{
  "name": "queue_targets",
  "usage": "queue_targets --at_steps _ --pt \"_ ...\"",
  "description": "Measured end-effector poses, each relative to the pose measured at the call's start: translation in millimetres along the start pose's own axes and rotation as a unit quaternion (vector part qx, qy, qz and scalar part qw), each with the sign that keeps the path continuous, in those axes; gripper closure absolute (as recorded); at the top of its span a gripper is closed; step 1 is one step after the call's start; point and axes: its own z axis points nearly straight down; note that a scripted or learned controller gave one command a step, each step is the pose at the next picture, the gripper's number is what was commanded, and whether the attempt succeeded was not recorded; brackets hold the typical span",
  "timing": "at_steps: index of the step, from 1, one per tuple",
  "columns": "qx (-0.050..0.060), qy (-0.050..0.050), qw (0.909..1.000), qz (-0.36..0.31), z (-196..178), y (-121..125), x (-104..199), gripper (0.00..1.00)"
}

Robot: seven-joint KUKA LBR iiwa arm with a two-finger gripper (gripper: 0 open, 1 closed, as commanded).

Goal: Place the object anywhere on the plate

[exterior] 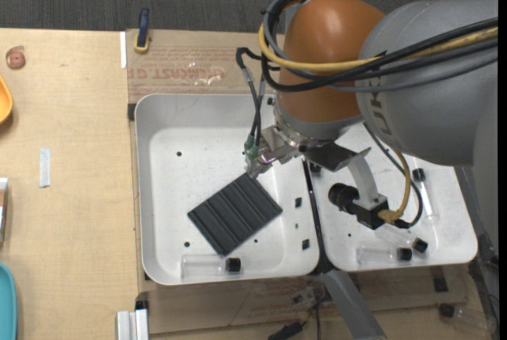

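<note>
Pincer [264,158] is hanging low over the left bin [141,172], tucked under the orange band [333,53] of the grey arm [428,77], which is reaching in from 3 o'clock. The wrist is hiding its tip from above, so it cannot be told whether it is set wide or narrow, nor whether it is carrying anything.

Just at its 7 o'clock, the dark ribbed plate [235,212] is lying flat and skewed on the white floor of the left bin, its nearest corner almost under the pincer. The plate is sitting toward 5 o'clock of that bin's middle, with nothing resting on its upper face. The object to be placed cannot be picked out with any certainty.

Judging by this, the placing step is under way: the pincer is hanging at the plate's upper corner, not over its centre. If it is carrying the object, the next move is calling for a short shift toward 7 o'clock, so that the release falls well inside the edges of the plate.

At 3 o'clock, the right bin [451,247] is sitting edge to edge with the left one. A sheet of cardboard [190,69] is lying at 12 o'clock, and the pale wooden table [63,108] is stretching away at 9 o'clock.
</note>
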Motion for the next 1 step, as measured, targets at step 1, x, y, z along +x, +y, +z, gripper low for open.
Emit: queue_targets --at_steps 1 --pt "0.0 0.0 0.9996 -0.029 43.5 14.9 13.5 1.0"
